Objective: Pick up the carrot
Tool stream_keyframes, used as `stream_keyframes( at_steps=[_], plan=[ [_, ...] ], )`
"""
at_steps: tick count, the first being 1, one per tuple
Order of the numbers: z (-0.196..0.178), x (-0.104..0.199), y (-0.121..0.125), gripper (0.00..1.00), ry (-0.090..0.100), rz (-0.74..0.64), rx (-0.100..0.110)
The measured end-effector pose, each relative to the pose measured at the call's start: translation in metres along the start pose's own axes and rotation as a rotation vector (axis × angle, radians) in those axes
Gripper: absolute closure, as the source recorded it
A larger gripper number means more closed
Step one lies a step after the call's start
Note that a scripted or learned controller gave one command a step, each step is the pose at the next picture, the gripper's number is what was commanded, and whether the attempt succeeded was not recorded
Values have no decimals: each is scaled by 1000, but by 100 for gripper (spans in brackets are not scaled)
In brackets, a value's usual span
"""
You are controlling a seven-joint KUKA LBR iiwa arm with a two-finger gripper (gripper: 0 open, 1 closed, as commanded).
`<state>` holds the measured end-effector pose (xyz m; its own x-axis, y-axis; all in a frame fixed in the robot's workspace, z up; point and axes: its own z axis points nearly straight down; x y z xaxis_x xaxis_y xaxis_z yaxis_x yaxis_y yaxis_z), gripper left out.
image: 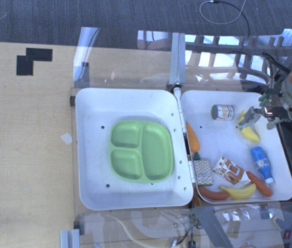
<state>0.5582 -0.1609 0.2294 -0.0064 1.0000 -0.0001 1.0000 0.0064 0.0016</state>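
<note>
- Left bin (89, 154): a shallow white bin holding a green divided plate (141, 150) with three compartments, lying flat near the bin's middle.
- Right bin (285, 190): a shallow white bin set beside the left one, the two sharing a central divider; it holds all of the loose items.
- Carrot (192, 137): an orange carrot with a dark green top, lying lengthwise against the right bin's left wall, just beside the divider; its green end points toward the near edge. Nothing touches it from above.
- Small tin can (222, 111): on its side in the far part of the right bin.
- Lemon (250, 134): a yellow piece near the right bin's far right side, just below the gripper.
- Blue bottle (261, 163): white-capped, lying toward the right wall.
- Patterned box (228, 170) and checkered packet (204, 172): lying flat near the bin's middle, the packet just below the carrot's green end.
- Banana (240, 191), red sausage (213, 194) and a second orange-red piece (259, 183): grouped along the near wall.
- Gripper (249, 119): reaches in from the right, over the far right part of the right bin, above the lemon and well apart from the carrot. Whether the hand is open or closed cannot be told.
</note>
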Motion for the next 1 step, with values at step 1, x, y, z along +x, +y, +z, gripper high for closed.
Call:
stream_keyframes(
  at_steps=[1],
  plan=[
    [142,34,19,0,2,477,-7]
  ],
)
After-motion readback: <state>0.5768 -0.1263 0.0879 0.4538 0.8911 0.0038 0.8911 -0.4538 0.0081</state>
